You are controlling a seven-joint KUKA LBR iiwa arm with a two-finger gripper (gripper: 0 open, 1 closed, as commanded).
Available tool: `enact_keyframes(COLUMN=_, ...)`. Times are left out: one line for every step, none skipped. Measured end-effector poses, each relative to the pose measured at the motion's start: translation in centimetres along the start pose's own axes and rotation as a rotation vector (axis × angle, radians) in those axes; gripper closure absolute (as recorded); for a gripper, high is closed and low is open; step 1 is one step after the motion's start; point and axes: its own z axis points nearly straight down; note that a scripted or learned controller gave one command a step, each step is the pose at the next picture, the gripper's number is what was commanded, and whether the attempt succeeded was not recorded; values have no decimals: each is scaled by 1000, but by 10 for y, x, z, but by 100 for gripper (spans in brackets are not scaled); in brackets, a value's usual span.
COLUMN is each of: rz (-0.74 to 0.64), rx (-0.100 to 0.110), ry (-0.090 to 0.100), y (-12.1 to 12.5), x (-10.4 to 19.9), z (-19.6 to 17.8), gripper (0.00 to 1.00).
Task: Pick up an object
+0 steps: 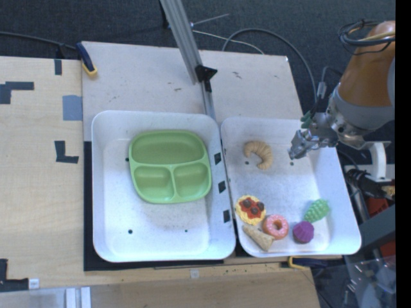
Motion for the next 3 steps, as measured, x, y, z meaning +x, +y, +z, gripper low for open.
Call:
enact_keyframes(rz=-1, rx=-1, ry=1, y=18, x=52, z=-3, gripper=100)
enact_keyframes(rz=0, rx=1, ry=-1, y=31, x=96, z=14, gripper=100)
enact_keyframes(rz=0, rx=0, ry=0, y=48, x=140, z=21, gripper=100)
